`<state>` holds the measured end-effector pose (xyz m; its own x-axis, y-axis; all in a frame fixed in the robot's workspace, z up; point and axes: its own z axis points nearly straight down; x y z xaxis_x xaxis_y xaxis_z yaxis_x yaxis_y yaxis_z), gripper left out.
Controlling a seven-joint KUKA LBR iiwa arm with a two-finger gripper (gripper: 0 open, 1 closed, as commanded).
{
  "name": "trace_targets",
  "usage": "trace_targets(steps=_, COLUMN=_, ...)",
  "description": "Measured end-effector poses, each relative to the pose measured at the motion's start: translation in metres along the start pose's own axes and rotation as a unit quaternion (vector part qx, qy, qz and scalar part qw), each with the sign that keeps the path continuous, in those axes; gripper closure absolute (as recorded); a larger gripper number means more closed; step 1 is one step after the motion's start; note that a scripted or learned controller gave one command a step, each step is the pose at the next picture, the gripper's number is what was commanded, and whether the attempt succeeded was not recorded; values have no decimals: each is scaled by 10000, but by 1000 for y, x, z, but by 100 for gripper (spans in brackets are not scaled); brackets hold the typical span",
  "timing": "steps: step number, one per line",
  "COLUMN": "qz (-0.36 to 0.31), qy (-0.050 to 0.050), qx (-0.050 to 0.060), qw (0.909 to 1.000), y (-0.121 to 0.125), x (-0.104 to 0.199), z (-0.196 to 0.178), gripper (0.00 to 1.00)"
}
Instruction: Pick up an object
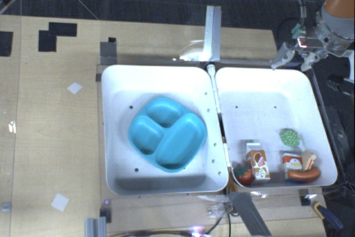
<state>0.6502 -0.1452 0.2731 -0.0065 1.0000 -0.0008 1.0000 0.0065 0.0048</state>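
Small toys, all bunched in right bin [266,91] near corner: carton [257,165], tomato [243,174], green ball [289,137], hot dog [302,174]. Gripper [294,55] parked above bin's far-right rim, prob pre-approach; I see jaws spread, nothing held. Blue tray [166,133] in left bin [116,91].

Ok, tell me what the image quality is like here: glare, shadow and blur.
Camera view: bright glare on the metal divider post at the top; the right bin is nearly blown out white, the left bin carries a soft shadow along its near wall under the blue divided dish; the small items, like the green one, are soft and low in detail; the tool is slightly blurred at the bin's far corner.
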Motion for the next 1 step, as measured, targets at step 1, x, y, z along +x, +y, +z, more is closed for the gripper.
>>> trace_targets(steps=1, qz=1233, qy=2, qx=3, qw=9924, y=-73, x=23, z=7, gripper=0)
